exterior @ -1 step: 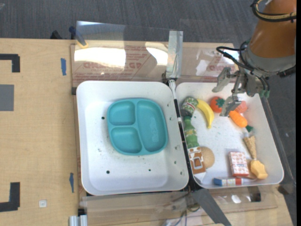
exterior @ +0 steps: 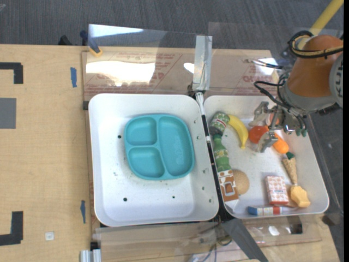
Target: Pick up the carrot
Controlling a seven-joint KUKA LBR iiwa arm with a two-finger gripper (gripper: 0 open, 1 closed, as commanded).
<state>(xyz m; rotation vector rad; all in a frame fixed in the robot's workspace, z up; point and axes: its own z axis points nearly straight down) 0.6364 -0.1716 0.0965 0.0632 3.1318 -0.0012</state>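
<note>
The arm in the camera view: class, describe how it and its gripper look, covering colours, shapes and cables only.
The arm shows a broad orange band above the wrist, with a grey section beside it. Black cables loop around the wrist, and a yellow one rises toward the top right. The gripper is a small metallic silver assembly with thin fingers.

1. Grey carpet-like floor (exterior: 163, 4) runs along the top.
2. A tan wooden bench (exterior: 38, 157) carries black markings and blue tape.
3. Clear panels (exterior: 136, 53), possibly acrylic, catch glare.
</note>
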